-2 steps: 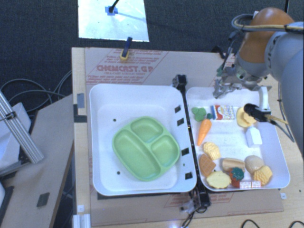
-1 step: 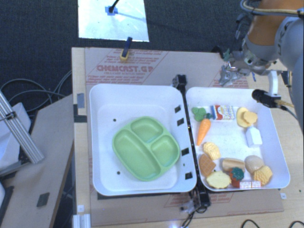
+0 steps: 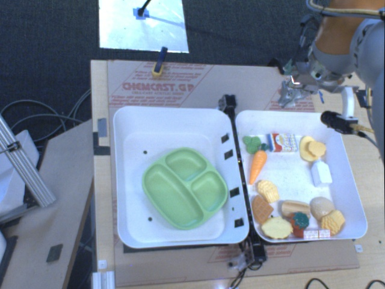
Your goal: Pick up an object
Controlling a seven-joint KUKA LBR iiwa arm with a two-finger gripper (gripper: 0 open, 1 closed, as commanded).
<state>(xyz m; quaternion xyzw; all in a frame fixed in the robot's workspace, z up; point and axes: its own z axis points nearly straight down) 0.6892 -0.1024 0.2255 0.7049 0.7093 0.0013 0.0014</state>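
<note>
My gripper hangs beyond the far rim of the right bin, over the cardboard, with nothing seen in it. The right bin holds several toy foods: a green broccoli, an orange carrot, a small printed carton, a yellow piece, a white block, a brown cracker, a yellow slice and a beige egg shape. The carton lies nearest the gripper, a little toward the camera from it.
A green divided plate lies in the left bin. A black divider runs between the bins. A yellow and blue tool rests on the cardboard behind the left bin.
</note>
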